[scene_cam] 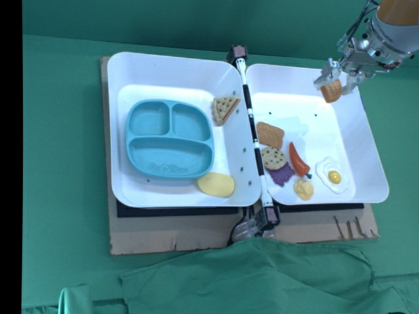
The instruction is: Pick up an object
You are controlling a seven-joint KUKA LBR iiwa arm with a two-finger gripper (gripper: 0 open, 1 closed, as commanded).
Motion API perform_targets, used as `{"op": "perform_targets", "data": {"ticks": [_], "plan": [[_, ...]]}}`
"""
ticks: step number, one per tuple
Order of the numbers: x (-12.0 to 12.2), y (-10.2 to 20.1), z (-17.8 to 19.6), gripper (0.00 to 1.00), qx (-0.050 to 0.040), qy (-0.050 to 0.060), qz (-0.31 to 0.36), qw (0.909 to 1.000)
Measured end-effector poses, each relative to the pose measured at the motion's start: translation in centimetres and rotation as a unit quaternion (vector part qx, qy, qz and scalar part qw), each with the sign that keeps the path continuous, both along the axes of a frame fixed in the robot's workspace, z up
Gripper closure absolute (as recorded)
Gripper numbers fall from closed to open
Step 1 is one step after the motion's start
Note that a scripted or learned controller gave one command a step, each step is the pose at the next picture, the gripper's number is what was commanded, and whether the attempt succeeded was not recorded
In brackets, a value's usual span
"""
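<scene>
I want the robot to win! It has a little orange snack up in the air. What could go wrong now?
The gripper pinches the orange-brown piece just at its top edge, so it might slip free. It hangs above the right bin's far corner, near the rim, so a fall could bounce it onto the green cloth. If it dropped further in, it might land on the other toy foods, such as the fried egg.

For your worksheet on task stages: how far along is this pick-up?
Done: the gripper is shut on an orange-brown toy, raised above the right bin. In hand: that toy. Left: apparently nothing but keeping its hold; other toys stay in the bins.
</scene>
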State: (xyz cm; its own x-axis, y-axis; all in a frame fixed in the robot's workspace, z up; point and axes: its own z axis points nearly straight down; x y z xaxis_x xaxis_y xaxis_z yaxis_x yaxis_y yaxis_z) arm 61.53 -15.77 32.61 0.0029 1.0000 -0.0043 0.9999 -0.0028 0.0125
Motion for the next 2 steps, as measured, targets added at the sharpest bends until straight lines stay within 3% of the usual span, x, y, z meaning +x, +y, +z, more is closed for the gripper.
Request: {"op": "perform_targets", "data": {"ticks": [1,2], "plan": [[0.1,-0.2,5.7,1.00,0.0002,0.000,0.000,1.0000],[1.3,5.5,4.4,1.00,0.0022,0.005,0.003,1.0000]]}}
